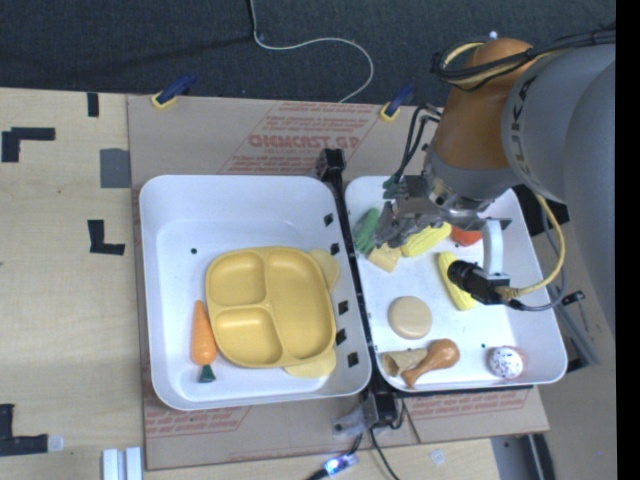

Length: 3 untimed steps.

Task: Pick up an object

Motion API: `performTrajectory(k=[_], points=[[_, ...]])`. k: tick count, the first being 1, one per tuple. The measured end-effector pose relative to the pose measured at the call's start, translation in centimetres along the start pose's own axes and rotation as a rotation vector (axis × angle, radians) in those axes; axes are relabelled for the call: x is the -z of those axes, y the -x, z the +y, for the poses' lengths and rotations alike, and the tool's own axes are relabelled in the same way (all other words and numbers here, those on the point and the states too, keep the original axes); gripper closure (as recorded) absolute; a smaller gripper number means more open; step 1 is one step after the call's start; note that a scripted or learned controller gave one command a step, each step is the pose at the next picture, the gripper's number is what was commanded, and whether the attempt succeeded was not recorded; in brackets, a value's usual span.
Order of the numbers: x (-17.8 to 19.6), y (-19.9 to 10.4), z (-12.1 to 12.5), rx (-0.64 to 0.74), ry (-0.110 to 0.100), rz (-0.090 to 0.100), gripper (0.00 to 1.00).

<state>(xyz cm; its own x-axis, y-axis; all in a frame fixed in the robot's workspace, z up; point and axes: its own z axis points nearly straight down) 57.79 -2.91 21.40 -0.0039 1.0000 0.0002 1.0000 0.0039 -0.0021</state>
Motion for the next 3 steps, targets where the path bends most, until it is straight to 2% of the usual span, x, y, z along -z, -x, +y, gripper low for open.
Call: performTrajectory(k=[1, 2, 3], points=[[1.48, 1.02, -0.15, -0.002, 0.001, 0.000, 1.00], [1.76, 0.59, -1.02, -0.003, 0.000, 0.000, 1.00], [1.96, 0.08, -0.66, -0.002, 0.001, 0.000, 1.00]])
